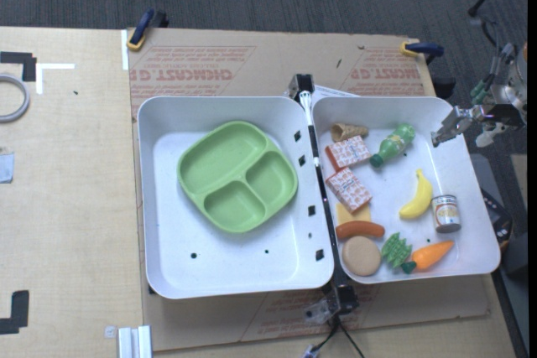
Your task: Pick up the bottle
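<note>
Gripper (446, 130) hangs at the right bin's (470, 180) far right rim, its fingers spread apart with nothing between them. Well to its left lies the bottle (392, 145) — small, green, glossy, with a rounded cap — tilted on its side in the bin's upper part, beside a wafer cone (348, 131) and above the banana (417, 197).

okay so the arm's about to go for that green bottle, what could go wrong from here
Two likely risks. The green bottle lies on its side, tilted, so the fingers may slip off its rounded body. It also sits close to the wafer block and the cone, so a descent slightly off could knock those instead. The gripper is over the right bin's rim, which it might clip on the way in.
</note>
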